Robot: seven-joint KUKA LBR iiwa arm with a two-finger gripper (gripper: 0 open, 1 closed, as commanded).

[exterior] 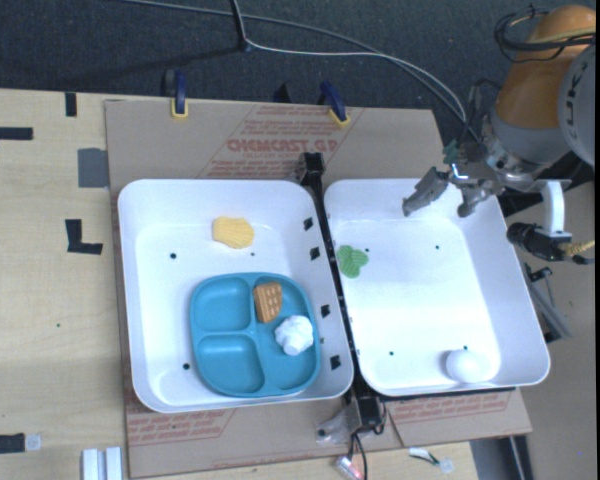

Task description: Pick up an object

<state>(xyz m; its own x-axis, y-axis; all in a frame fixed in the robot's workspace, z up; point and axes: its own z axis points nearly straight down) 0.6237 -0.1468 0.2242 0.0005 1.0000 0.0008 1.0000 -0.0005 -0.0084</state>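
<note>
My gripper (445, 201) hangs over the far right part of the right bin (500, 258), its two grey fingers spread open with nothing between them. A small green object (353, 261) lies at the left side of that bin, well to the left of and nearer than the gripper. A white ball (468, 365) rests near the bin's front right corner. In the left bin (145, 228) a yellow object (234, 232) lies on the floor, and a blue divided plate (220, 343) carries a tan waffle-like piece (268, 301) and a white lump (294, 334).
The two bins meet at a black-clipped seam (320, 258) down the middle. Both stand on a cardboard sheet (270, 138) held by blue and yellow clamps at the back. A cable (280, 38) runs across the dark floor behind.
</note>
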